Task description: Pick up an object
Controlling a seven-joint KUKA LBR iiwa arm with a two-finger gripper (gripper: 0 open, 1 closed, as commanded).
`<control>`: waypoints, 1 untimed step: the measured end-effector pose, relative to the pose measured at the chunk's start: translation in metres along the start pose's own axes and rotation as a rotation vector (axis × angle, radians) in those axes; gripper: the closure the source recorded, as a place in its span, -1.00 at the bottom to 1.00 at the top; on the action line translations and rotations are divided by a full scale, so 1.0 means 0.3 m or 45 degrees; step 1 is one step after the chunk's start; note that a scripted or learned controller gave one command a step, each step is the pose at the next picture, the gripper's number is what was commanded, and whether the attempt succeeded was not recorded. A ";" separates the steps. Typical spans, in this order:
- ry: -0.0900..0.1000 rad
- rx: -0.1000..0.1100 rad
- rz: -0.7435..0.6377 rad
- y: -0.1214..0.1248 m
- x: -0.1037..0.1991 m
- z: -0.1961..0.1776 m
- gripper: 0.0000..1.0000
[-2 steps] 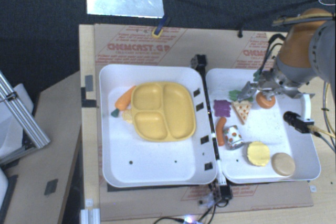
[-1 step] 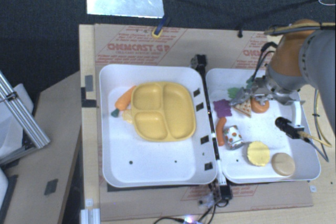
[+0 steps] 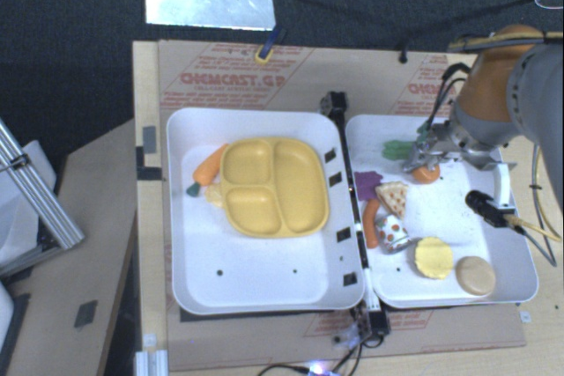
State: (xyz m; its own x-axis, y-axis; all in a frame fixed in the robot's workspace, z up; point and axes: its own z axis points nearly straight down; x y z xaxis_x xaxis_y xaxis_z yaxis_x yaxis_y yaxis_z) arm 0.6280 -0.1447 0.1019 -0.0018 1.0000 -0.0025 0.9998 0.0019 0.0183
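The left bin (image 3: 189,277) holds a yellow divided plate (image 3: 269,187) and a carrot (image 3: 210,165). In the right bin (image 3: 520,277), the gripper (image 3: 423,161) sits over a small orange piece (image 3: 426,175), toy foods nearby.

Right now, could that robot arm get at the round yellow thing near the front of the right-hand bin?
Probably yes. The round yellow piece lies in the open with nothing over it, though a tan disc sits close beside it. The gripper hovers at the far side of the same bin, over an orange piece.
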 end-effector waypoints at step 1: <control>0.002 0.016 0.003 -0.021 -0.021 -0.183 1.00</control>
State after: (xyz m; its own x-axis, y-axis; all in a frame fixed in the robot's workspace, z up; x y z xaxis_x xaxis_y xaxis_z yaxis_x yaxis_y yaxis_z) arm 0.6208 -0.1508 0.1567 0.0002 1.0000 -0.0012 1.0000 -0.0002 0.0054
